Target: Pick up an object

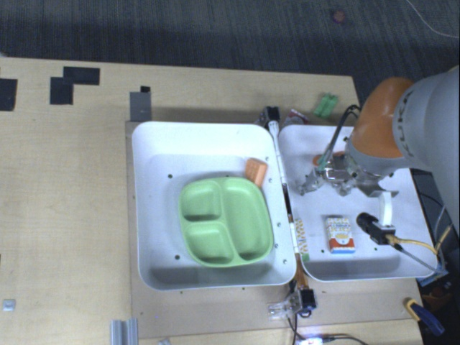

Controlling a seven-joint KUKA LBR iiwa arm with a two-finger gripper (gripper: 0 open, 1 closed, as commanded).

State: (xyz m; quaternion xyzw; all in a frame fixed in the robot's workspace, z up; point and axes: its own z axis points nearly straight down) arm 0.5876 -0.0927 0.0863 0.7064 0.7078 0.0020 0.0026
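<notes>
From the camera view above the worktop, my pincer (327,178) hangs over the upper half of the right bin (359,261), close above its white floor. I can see nothing held in it, and from this angle I cannot tell how far open it is.

I judge this to be the approach step: no object is picked up yet, and I must first settle on a target. The nearest candidate is the small box (339,234), white with orange and blue. It lies flat on the bin floor at about six o'clock from my pincer, near it but apart. The next move calls for travelling toward six o'clock until I am centred over the box, then lowering to close across its narrower sides.

An orange block (256,169) lies at nine o'clock, beyond the dividing walls in the left bin (154,192), just beside a corner of the green divided plate (226,220).
</notes>
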